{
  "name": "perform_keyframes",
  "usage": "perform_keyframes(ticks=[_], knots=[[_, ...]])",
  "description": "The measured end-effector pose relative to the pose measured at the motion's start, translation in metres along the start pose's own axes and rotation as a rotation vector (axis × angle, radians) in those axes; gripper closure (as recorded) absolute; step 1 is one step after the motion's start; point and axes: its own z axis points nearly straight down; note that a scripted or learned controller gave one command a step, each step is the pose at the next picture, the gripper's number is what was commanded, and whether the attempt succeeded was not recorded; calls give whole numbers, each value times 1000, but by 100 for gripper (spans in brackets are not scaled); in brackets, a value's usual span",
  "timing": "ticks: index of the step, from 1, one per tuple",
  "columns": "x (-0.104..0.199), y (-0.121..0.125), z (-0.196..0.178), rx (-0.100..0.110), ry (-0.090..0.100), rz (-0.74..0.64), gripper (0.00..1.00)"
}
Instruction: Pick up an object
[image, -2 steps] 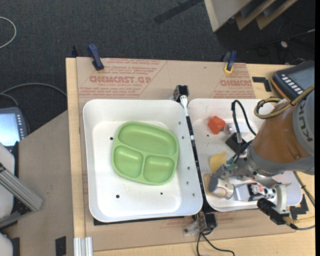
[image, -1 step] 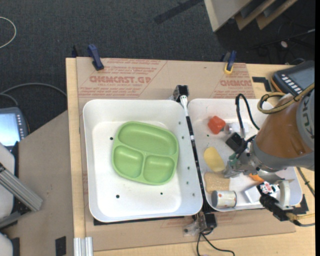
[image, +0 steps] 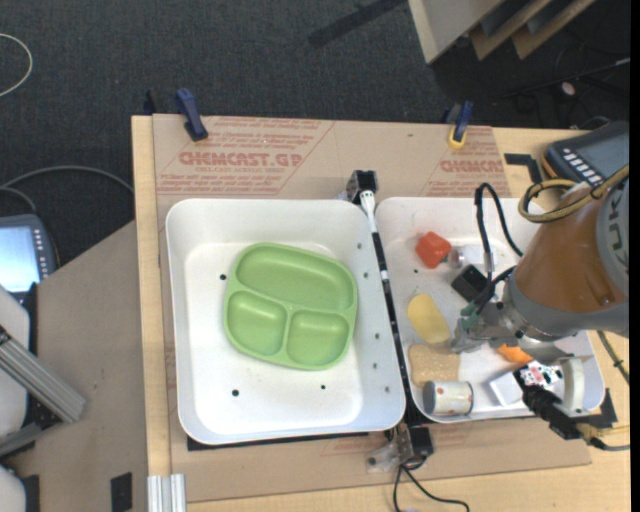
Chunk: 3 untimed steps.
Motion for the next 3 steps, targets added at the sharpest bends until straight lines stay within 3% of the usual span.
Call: perform_keyframes(ticks=[1, 2, 3], knots=[[0, 0, -10, -2, -1, 0, 100], [67, -2, -82, 2, 2, -10, 100], [63, -2, -88, 6, 0, -2, 100]])
